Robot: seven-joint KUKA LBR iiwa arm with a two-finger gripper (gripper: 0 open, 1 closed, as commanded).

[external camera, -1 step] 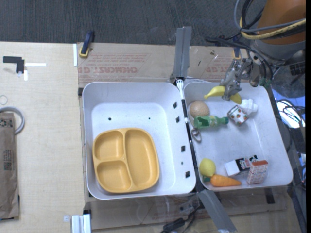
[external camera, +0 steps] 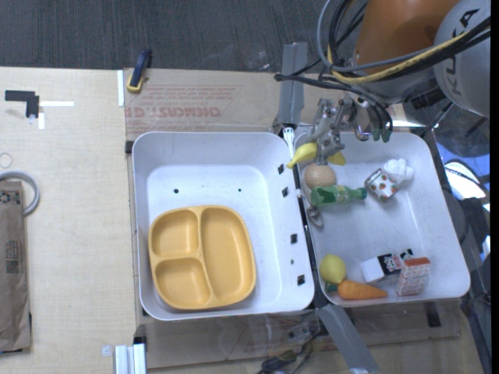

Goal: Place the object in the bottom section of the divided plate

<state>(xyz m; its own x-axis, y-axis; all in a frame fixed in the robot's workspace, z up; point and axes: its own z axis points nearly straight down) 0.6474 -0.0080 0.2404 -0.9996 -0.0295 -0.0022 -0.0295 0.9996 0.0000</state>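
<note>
I'm looking down on the desk (external camera: 70,209) from above; two white bins sit side by side, the left bin (external camera: 210,158) and the right bin (external camera: 437,232); the yellow divided plate (external camera: 203,255) lies in the left bin, towards its near-left corner, with three sections, all bare as far as I can see; the arm (external camera: 405,14) comes in from the right, orange band up top, cables looping round it; the tool (external camera: 331,135) hangs over the far-left corner of the right bin, right at the wall between the bins; a yellow banana (external camera: 304,153) sits directly under it, touching or very nearly touching the metal (I can't make out from this angle whether the fingers are round it, or how far apart they stand, so I cannot tell its state); just beneath the banana there's a tan round thing (external camera: 320,176), and just below that a green packet (external camera: 339,195) lying crosswise; further right a small red-and-white patterned cube (external camera: 380,185) next to a white crumpled lump (external camera: 398,169); along the near wall of the right bin a lemon (external camera: 333,268), a carrot (external camera: 360,291), a black-and-white box (external camera: 383,266) and a red-and-white carton (external camera: 413,276); a brown paper bag (external camera: 12,263) lies at the desk's left edge.
</note>
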